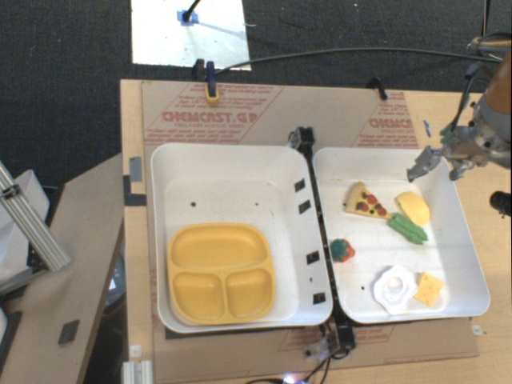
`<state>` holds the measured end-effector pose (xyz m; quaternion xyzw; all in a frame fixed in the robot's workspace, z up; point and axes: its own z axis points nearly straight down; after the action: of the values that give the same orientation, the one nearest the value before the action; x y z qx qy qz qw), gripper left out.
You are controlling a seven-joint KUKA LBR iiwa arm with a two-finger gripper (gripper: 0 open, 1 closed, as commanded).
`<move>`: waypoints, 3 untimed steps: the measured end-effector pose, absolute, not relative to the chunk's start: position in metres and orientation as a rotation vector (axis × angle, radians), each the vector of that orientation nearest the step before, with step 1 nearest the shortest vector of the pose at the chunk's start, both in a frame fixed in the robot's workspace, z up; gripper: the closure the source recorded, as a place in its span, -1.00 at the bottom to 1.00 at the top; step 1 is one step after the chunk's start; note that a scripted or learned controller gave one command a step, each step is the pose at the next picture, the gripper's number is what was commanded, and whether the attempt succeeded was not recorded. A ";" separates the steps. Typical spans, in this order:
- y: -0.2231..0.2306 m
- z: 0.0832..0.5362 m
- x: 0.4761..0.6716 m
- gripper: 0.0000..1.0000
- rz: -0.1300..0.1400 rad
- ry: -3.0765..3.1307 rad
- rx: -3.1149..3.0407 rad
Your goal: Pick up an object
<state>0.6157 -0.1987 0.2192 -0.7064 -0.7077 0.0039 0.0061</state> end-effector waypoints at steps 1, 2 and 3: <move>-0.198 0.226 0.618 -1.00 0.004 -2.224 -2.214; -0.192 0.178 0.622 -1.00 0.006 -2.226 -2.208; -0.196 0.111 0.622 -1.00 0.007 -2.219 -2.213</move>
<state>0.6223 -0.1957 0.1115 -0.7062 -0.7080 0.0022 0.0040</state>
